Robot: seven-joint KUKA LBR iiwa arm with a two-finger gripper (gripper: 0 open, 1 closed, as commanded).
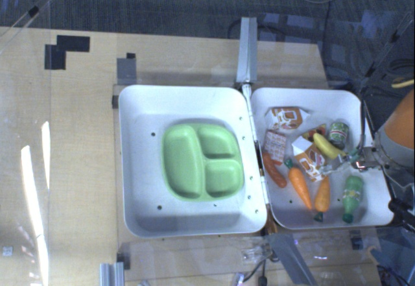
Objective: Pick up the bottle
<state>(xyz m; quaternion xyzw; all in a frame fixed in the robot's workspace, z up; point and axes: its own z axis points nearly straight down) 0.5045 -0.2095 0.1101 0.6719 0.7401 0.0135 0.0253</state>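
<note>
In the right bin [280, 216], near its lower right corner, the green bottle [352, 198] lies on its side with its cap end pointing toward the bin's near wall. Just beside it to the left lie two carrots [300, 189], one longer and one shorter [321, 195], and a red sausage-like piece [275, 172] lies further left. Above them sit a yellow banana [326, 146], a small green can [338, 131], and several printed snack packets [287, 117]. The arm's hand [360, 160] reaches in over the right wall, above the bottle and apart from it; whether its fingers are spread or pressed together I cannot tell. The left bin [139, 168] on the desk [65, 168] holds a green divided tray [202, 160] with three compartments.
</note>
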